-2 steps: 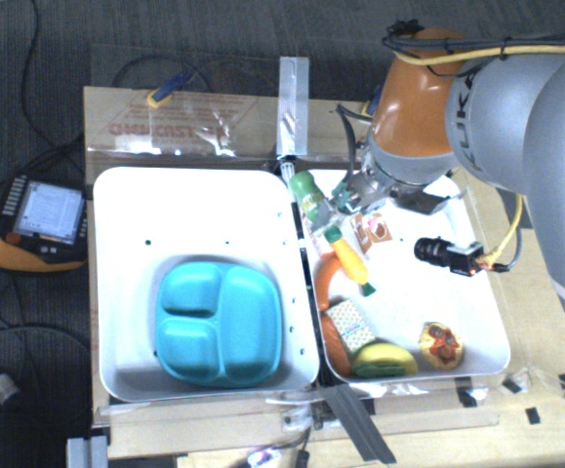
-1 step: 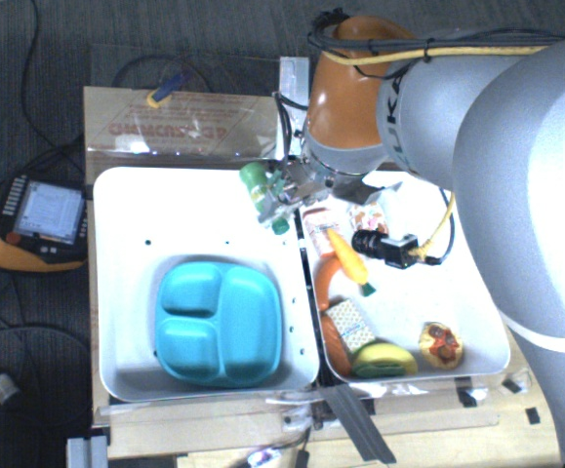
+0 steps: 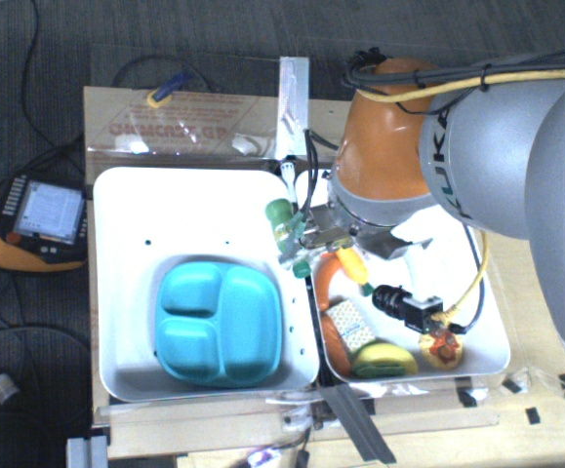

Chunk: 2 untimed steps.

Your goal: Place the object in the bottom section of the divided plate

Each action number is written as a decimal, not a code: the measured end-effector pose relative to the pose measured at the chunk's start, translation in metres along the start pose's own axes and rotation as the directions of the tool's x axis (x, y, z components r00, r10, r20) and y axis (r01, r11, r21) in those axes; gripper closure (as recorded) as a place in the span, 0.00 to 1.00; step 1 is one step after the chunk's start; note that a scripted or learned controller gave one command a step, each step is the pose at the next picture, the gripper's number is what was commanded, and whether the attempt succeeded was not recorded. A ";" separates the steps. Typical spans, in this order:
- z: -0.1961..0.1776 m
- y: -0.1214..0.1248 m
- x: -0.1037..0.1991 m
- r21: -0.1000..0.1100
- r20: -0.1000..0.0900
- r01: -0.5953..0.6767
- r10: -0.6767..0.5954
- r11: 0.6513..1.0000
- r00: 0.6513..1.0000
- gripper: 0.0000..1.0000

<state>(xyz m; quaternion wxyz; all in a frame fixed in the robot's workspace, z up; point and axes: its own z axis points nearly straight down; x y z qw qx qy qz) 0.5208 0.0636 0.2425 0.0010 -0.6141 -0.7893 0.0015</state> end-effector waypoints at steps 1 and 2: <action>-0.041 -0.020 0.037 -0.001 0.001 -0.046 0.046 0.999 0.999 1.00; -0.067 -0.050 -0.053 -0.003 0.003 -0.019 0.019 1.000 1.000 1.00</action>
